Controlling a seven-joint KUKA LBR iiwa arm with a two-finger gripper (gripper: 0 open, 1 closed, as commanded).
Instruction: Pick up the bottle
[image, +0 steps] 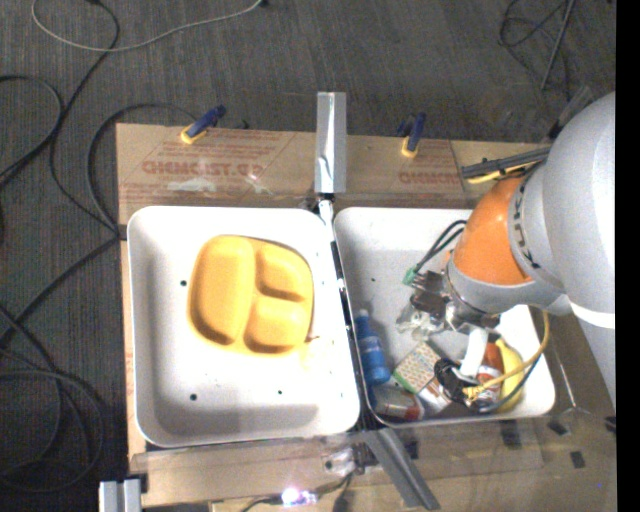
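Bottle (372, 352), blue and lying on its side, sits in the right bin (380, 235) hard against that bin's left wall, its length running from about 12 to 6 o'clock. Just past its lower end, toward 5 o'clock, a heap of small items (425, 385) crowds the bin's bottom edge: a dark reddish piece, a patterned packet, some black and red bits. A yellow thing (512, 372) lies at the heap's 3 o'clock side, partly under a yellow cable.

The arm (560, 220) comes in from 3 o'clock, its orange band above the wrist over the bin's right half. The gripper (432, 318) hangs over the middle of the bin, at about 2 o'clock from the bottle and apart from it; nothing of the bottle is in it. Whether it stands wide or narrow cannot be told, as the wrist and wires hide the tip.

The left bin (150, 300) holds a yellow tray (252, 293) with compartments, lying a little toward 12 o'clock of the bin's middle. Both bins rest on a board (200, 165), with two clamps at its 12 o'clock edge.
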